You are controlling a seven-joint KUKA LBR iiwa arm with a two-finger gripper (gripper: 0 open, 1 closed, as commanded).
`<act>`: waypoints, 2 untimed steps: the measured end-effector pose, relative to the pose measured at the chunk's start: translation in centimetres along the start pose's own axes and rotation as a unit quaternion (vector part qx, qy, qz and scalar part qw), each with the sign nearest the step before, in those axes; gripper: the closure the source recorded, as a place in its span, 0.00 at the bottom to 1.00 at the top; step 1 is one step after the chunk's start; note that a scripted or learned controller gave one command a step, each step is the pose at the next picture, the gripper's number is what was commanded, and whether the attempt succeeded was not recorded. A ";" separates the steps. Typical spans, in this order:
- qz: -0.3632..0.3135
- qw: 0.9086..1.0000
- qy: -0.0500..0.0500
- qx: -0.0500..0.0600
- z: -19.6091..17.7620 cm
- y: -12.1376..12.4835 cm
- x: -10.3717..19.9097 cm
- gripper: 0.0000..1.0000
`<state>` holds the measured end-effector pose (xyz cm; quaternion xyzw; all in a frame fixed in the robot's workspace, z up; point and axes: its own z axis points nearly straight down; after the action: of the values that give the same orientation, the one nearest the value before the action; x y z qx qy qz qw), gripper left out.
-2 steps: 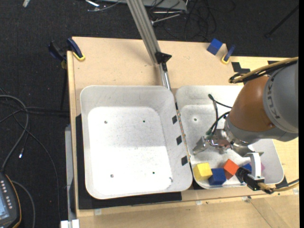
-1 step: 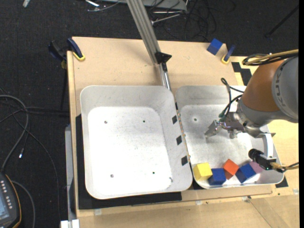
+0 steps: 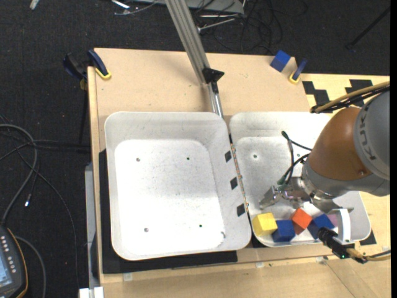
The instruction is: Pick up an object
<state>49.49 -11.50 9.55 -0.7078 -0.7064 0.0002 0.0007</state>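
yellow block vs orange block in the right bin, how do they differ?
Colour: the yellow block is pale yellow, the orange block is red-orange. Position: the yellow block lies nearer the divider between the bins, the orange block farther right, partly under the arm's wrist. Visibility: the yellow block shows in full, the orange block is partly covered. Both are small cubes near the right bin's front edge.

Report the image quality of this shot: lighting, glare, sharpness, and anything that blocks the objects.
Camera view: even overhead light; mild glare whitens the left bin floor; soft shadows under the yellow block and blue block; the floor beyond the bench is dark, with little detail. Focus is fair overall, though the tool looks slightly smeared. The arm covers part of the right bin.
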 end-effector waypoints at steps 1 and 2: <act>0.000 1.000 0.000 -0.001 0.0 0.2 -0.1 0.00; 0.000 1.000 0.000 -0.001 0.0 0.2 -0.1 0.00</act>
<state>49.67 -11.59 9.56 -0.7077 -0.7065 -0.0004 -0.0003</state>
